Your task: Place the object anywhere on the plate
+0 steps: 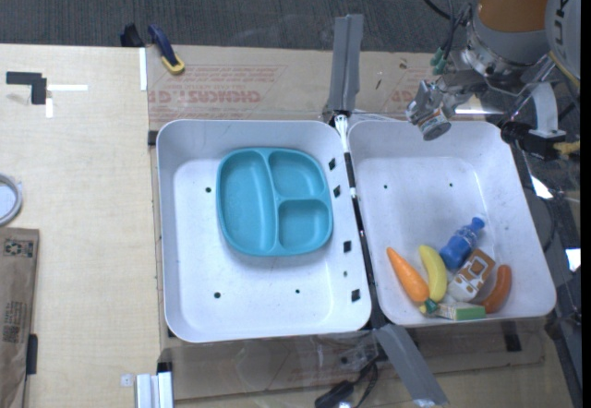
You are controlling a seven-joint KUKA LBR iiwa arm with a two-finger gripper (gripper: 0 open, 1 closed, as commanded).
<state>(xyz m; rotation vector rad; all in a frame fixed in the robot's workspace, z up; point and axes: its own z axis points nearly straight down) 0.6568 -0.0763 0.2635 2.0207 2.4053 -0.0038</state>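
Above right bin's rim (pixel 434 126), claw (pixel 430 120), nothing held

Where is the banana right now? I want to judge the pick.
The banana lies in the right bin, near its front edge, between the carrot and the blue bottle.

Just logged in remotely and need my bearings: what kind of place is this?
Probably a robotics lab pick-and-place bench, not a kitchen: two shallow white plastic bins clamped on cardboard, a teal divided plastic plate, toy food such as an orange plastic carrot, and the grey arm's pincer above.
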